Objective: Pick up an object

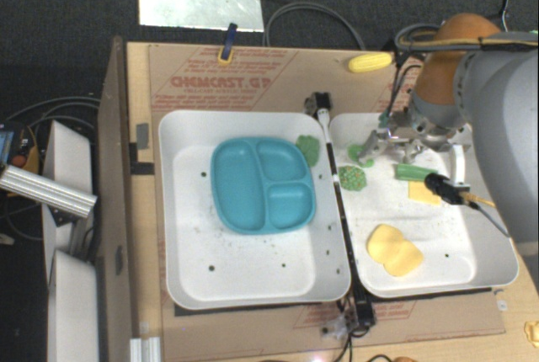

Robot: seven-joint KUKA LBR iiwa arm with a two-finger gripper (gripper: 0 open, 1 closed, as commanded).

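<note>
My gripper [392, 150] hangs low over the back of the right bin [480, 268], open, with nothing between its fingers. A small green piece [362, 155] lies just by its left finger. A round green leafy toy [352, 178] sits near the bin's left wall. A long green piece [412, 172] and a flat yellow square [421, 193] lie just in front of the gripper. A rounded yellow lump [394, 250] rests toward the front. In the left bin [189, 268] a blue divided plate [261, 185] lies flat, with a green toy [308, 149] at its back right corner.
The grey arm [497, 116] comes in from the right above the right bin's back corner. A yellow object [370, 61] lies on the cardboard behind the bins. The divider between the bins [337, 200] runs front to back.
</note>
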